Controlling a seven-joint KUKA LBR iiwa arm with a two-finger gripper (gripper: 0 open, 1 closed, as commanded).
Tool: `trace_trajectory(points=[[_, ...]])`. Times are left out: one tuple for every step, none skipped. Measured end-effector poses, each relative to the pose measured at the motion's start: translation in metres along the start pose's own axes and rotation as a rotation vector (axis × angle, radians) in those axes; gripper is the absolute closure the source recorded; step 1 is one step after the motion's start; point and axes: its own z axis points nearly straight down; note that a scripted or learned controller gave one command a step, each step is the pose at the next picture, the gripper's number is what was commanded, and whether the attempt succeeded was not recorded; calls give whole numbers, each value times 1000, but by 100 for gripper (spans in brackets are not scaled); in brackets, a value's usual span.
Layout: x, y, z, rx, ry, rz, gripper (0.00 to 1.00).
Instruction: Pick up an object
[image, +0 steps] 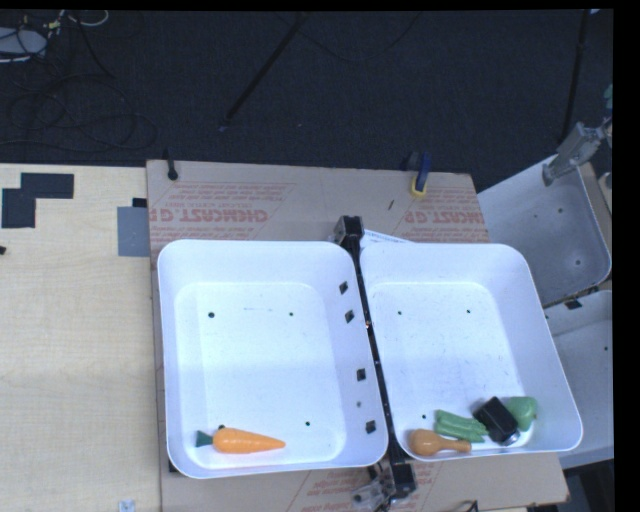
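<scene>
Lying along the left bin's (180, 300) front wall, carrot (248, 441), long axis left-right, tip pointing right, green stem left

The left bin (190, 300) and the right bin (540, 330) are plain white, each speckled with a few small dark dots. In the left bin lies an orange toy carrot (246, 441) with a dark green top. The right bin holds a tan-orange pear-shaped toy (437, 444), a green pea pod (459, 426), a black block (497, 419) and a green rounded toy (523, 408). The cardboard sheet (300, 205) is brown with red lettering. The desk (70, 350) is pale wood.
</scene>
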Motion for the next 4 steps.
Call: trace_trajectory(points=[[94,-7,87,25,11,-11,0],[34,-10,-80,-1,1,0,0],[37,-8,-79,20,7,-6,100],[117,-16,15,27,10,-10,100]])
